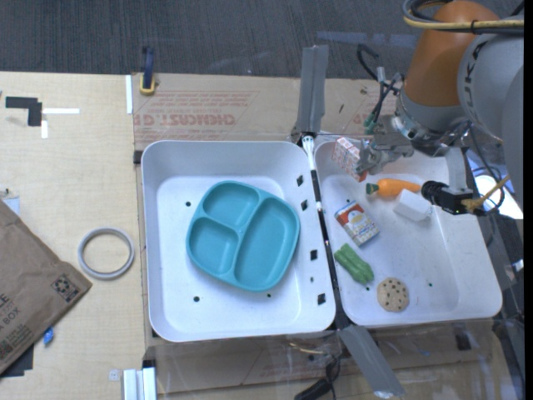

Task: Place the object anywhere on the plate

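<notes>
A teal plate (243, 234) with three compartments lies in the left bin (158, 223). My gripper (366, 163) hangs low over the far left corner of the right bin (466, 290). It is just right of a small pink and white packet (345, 150) and just left of an orange carrot (393, 188). Nothing lies on the plate.
The right bin also holds a small red and white carton (356, 224), a green pickle (354, 265), a round cookie (392, 294) and a white block (411, 207). A tape ring (106, 252) and a brown paper bag (29, 290) lie on the bench at the left.
</notes>
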### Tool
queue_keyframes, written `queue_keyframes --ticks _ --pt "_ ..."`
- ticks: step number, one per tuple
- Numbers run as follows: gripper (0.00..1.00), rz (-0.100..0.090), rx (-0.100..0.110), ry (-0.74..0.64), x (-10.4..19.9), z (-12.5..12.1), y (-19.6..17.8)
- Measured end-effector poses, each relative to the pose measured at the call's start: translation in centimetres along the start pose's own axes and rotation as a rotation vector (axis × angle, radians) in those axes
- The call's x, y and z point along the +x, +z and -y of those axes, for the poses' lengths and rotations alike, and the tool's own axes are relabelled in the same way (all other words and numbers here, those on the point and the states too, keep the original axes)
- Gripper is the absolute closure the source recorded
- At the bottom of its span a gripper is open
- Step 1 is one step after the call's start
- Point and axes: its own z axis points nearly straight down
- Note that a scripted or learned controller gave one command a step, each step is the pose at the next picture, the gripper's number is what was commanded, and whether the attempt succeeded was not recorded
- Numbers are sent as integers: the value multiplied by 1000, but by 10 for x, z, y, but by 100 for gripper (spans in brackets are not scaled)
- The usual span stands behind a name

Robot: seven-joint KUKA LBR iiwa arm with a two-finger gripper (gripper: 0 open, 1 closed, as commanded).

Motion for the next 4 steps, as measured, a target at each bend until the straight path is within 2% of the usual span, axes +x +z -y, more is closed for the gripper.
queue_keyframes --ticks 1,2,3,4 --pt "100 0 -2 -57 3 25 -49" --pt "100 1 -3 -142 -26 -11 -84" --pt "100 -2 -2 -314 5 52 -40" --pt "100 -1 -3 -269 36 27 -76"
